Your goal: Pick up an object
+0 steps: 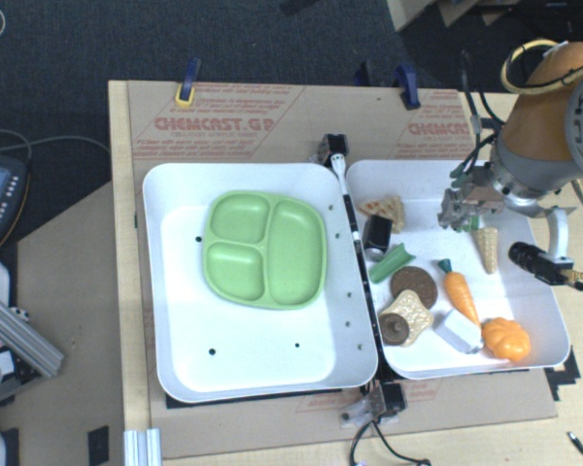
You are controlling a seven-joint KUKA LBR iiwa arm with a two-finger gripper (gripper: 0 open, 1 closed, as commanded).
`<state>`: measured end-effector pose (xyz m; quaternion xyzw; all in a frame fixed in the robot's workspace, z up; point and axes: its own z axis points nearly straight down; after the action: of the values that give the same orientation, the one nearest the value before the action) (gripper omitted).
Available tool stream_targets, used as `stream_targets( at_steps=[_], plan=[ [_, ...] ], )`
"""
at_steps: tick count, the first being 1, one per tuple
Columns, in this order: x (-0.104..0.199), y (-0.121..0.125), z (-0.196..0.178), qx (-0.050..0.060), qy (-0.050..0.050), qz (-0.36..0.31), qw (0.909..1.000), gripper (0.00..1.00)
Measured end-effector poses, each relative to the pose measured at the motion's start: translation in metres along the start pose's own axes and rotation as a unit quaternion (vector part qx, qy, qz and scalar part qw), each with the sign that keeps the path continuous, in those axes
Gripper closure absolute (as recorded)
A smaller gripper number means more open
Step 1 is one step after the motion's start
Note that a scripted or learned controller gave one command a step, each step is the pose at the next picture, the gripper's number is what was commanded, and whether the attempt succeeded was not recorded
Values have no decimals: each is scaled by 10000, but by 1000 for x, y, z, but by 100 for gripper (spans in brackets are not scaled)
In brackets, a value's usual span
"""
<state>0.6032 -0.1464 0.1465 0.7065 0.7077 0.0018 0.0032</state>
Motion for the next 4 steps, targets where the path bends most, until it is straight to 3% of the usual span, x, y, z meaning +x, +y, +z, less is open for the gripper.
stream_targets(
  at_steps=[1, 2, 4],
  plan=[
    [7, 9, -58, -10, -2, -4, 10000, 100],
    [7, 11, -80, 7, 1, 0, 10000, 100],
    [108, 15, -92, 33, 22, -25, 10000, 100]
  ],
)
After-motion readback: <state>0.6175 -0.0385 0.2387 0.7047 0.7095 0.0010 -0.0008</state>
